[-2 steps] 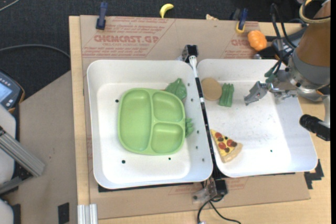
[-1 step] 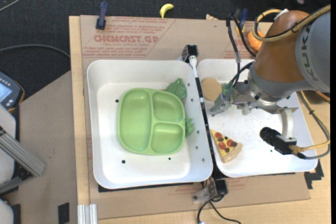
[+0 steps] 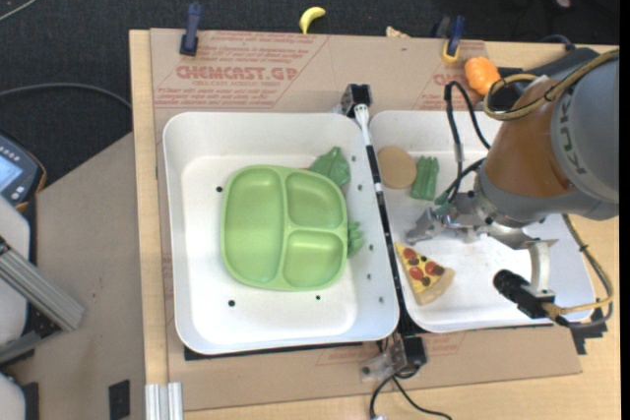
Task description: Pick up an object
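Orange-banded and bulky, the arm [image 3: 551, 152] looms closest to the lens, reaching in over the right bin [image 3: 581, 295], and its gripper [image 3: 433, 219] sits low above that bin's floor. Whether the jaws are spread or pressed together I cannot tell, since the wrist hides most of them, and nothing can be seen pinched between them. By that reading the pick is not yet done: everything rests on the bin floor and a grasp and lift remain. Candidates lie close around the gripper. Just below it is a pizza slice [image 3: 425, 272], a tan wedge with red dots; just above it stands a dark green piece [image 3: 426, 176], and beside that a flat tan disc [image 3: 397, 166]. Well apart from the gripper, in the left bin [image 3: 187, 241], a light green divided plate [image 3: 285, 227] lies flat with a leafy green toy [image 3: 333, 168] at its upper right edge.
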